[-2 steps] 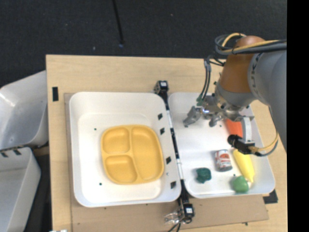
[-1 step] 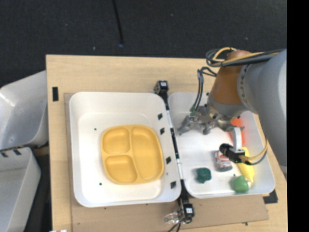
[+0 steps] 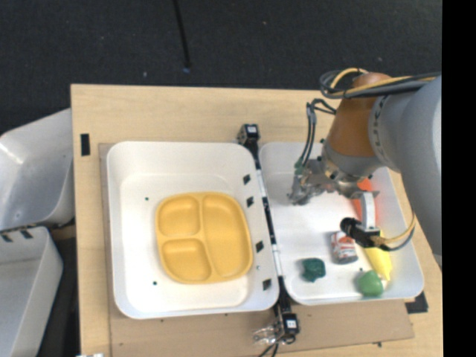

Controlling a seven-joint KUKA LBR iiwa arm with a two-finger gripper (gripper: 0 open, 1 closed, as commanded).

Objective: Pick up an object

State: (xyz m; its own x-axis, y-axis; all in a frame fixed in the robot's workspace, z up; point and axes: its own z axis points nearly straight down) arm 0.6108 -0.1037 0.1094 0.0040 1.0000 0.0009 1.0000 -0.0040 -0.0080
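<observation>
While the gripper (image 3: 301, 192), its state indiscernible, sits low in the right bin (image 3: 294, 233), approach seems current; next requires centring over the small can (image 3: 343, 248).

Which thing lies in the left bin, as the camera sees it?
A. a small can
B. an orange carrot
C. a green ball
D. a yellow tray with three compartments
D: the yellow tray with three compartments lies in the left bin, while the smaller things lie in the right bin.
</observation>
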